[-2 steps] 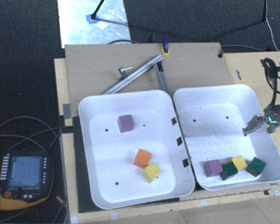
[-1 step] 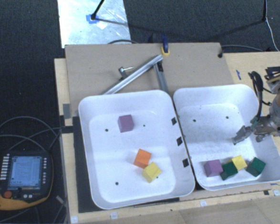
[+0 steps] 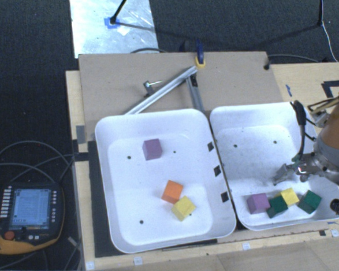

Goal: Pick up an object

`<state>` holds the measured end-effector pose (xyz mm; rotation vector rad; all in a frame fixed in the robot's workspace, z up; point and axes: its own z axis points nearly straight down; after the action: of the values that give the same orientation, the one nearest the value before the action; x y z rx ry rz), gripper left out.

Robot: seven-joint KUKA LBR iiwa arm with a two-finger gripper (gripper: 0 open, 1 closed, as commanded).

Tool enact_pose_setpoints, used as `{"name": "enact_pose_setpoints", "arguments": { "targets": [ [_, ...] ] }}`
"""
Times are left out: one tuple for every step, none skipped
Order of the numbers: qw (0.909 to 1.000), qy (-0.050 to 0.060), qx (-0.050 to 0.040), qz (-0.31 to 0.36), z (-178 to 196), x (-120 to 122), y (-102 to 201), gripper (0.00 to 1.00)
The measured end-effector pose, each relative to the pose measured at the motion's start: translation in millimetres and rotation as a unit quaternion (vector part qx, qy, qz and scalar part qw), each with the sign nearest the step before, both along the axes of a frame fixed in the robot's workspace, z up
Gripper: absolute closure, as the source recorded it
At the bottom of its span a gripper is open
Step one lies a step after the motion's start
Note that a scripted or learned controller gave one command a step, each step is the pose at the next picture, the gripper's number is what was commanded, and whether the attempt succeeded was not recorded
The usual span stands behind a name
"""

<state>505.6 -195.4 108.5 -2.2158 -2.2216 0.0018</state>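
The right bin holds a purple cube, a dark green block, a small yellow cube and a green block, clustered along its near wall. My gripper hovers just above and behind this cluster, reaching in from the right and pointing left. Nothing is visibly held in it. The left bin contains a purple cube at the back. Nearer the front, an orange cube touches a yellow cube.
The grey arm with its orange band covers the right bin's right side. A metal rod lies on the brown board behind the bins. A teach pendant with cables sits on the floor to the left.
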Motion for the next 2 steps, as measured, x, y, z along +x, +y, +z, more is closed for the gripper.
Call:
{"name": "enact_pose_setpoints", "arguments": {
  "targets": [
    [1.0, -0.002, -0.0009, 0.0, -19.0, 0.4, 0.0, 0.0],
    [1.0, -0.004, -0.0019, 0.001, -7.1, 1.6, -0.7, 1.0]
  ]
}}
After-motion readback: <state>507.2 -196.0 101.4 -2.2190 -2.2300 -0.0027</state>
